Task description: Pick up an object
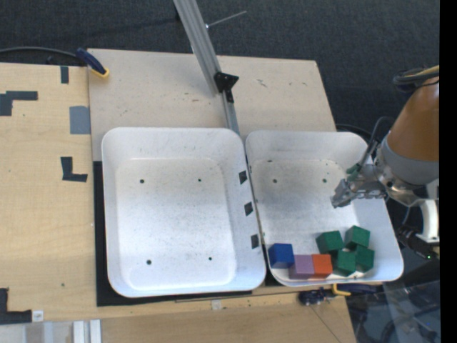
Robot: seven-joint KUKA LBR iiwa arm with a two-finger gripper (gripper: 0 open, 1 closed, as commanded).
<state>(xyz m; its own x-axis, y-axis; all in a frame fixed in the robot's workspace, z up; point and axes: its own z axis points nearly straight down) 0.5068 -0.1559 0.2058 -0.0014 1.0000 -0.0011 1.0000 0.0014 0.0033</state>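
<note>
Along the lower edge of the right-hand bin [285, 148], at the lower right of the frame, lie the candidate objects: a blue block [281, 254], a purple block [304, 265], an orange block [322, 264] and several green blocks [348, 249], all resting on the bin floor. Farther up, at the bin's right side, the hand [341, 196] hovers with nothing visibly between its fingers; whether it is open or closed cannot be told. The pick appears not yet made, with descent, grasp and lift remaining.

Pale wooden bench [43, 213] with grey tape marks, dark carpet floor [321, 20] behind — slanted metal rail [196, 31] overhead
</note>
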